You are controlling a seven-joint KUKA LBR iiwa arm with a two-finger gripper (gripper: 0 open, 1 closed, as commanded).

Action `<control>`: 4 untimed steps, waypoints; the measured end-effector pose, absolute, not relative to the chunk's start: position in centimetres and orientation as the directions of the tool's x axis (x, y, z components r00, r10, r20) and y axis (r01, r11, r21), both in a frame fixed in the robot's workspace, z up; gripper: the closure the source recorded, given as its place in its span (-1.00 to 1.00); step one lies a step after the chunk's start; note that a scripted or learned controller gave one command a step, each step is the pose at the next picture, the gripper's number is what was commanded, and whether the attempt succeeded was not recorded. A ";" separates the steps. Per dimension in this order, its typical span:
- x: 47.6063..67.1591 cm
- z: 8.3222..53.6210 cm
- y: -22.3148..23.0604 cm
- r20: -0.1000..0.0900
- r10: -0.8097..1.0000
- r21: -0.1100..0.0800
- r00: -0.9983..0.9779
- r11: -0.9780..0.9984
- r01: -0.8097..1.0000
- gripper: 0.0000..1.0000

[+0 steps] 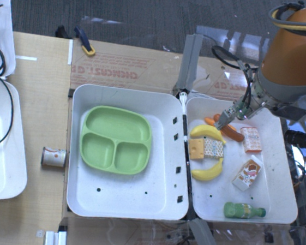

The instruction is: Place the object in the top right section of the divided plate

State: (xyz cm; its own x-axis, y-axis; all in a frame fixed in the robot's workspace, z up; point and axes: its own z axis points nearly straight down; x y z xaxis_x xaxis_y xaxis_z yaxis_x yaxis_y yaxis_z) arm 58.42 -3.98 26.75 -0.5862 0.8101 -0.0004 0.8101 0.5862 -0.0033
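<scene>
- End effector (226, 120) sits low in the right bin (284, 178), upper centre-right of frame, tip over the left end of the hot dog (230, 131) and just above the upper banana (207, 132). Can't tell whether it is released or clenched; nothing visibly gripped.
- Which object is meant isn't stated. Judging by the tip position, the likeliest candidates are the hot dog or the small orange piece (211, 121) beside it.
- Hot dog: looks like toy food, so probably light, stiff and smooth. Cylindrical, so it may roll or squirt out. Best taken across its short axis near mid-length.
- Clutter is tight: upper banana, cracker (196, 149), patterned square (214, 148) and lower banana (208, 171) are touching or overlapping just below-left. A descent there risks nudging neighbours.
- Further out in the same bin: red-white packet (251, 140) to the right, tilted carton (247, 174) lower right, green bottle (244, 211) lying on its side near the bottom edge. All well apart from the tip.
- Divided plate (116, 139), green, lies in the left bin (79, 193), centre-left of frame. It shows one wide section on top and two smaller ones below, so "top right" is ambiguous; I'd read it as the right end of the wide section.
- Small can (54, 157) lies on the worktop (40, 51) left of the bins.
</scene>
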 end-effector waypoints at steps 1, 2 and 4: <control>49.8 23.8 -5.4 0.001 0.785 -0.002 -0.619 0.619 0.785 1.00; 48.8 35.4 -4.3 -0.003 0.744 0.001 -0.668 0.668 0.744 1.00; 48.9 38.6 -6.6 -0.004 0.364 0.000 -0.931 0.931 0.364 1.00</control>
State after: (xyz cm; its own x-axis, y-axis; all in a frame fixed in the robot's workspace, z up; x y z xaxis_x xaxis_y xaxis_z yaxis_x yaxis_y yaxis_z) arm 48.95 -6.61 38.63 -0.9312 0.3644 -0.0043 0.3644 0.9312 0.0000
